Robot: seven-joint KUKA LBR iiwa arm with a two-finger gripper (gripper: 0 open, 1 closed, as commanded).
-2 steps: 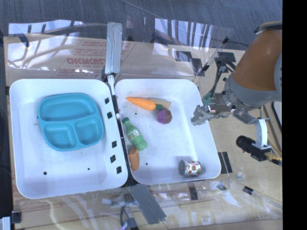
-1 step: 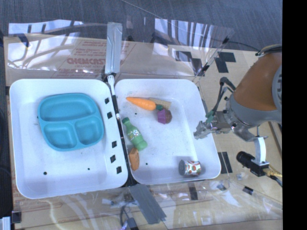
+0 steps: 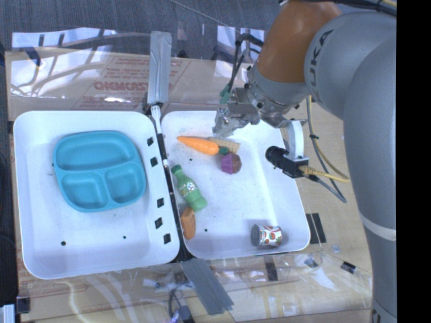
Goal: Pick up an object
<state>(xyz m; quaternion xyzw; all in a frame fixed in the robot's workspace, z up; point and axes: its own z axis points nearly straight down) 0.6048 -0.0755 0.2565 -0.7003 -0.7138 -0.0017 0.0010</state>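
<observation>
An orange carrot [image 3: 199,145] lies near the back of the right bin [image 3: 283,207]. Just right of it sits a purple, beet-like vegetable [image 3: 231,163]. My gripper [image 3: 225,128] hangs over the back of that bin, right above the carrot's right end. A green bottle [image 3: 188,188] lies near the bin's left wall, with a small brown-orange item [image 3: 188,223] below it. A small can [image 3: 267,235] rests on its side in the front right corner.
The left bin [image 3: 40,241] holds a blue divided plate [image 3: 100,169]. A ridge with black clips [image 3: 161,194] separates the two bins. My arm [image 3: 337,59] covers the back right of the scene. Cables [image 3: 323,170] hang over the right bin's right edge.
</observation>
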